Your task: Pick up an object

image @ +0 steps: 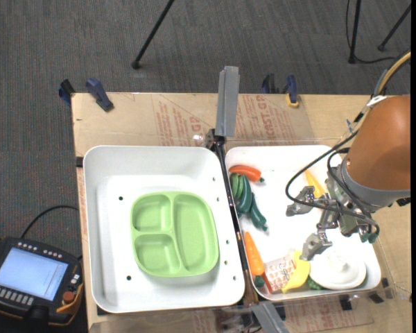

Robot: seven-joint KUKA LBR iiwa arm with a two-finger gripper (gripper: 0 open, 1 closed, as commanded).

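My gripper [307,225] hangs over the right bin [281,164], its two fingers spread apart with nothing between them. One fingertip [295,207] is toward the bin's middle, the other [313,245] sits just above a yellow piece [299,274] and a red-and-white packet [280,272]. Along the bin's left wall lie dark green bean-like toys [245,198], a red-orange chili [245,172] and an orange carrot [253,252]. A white lid-like disc [338,270] rests in the near right corner. A small yellow-orange piece [314,181] lies by the arm.
The left bin [104,165] holds a green three-compartment plate [174,234]. A grey post [227,103] stands at the back between the bins. A teach pendant [31,277] lies off the bench at lower left. Cables hang from the arm's wrist [376,155].
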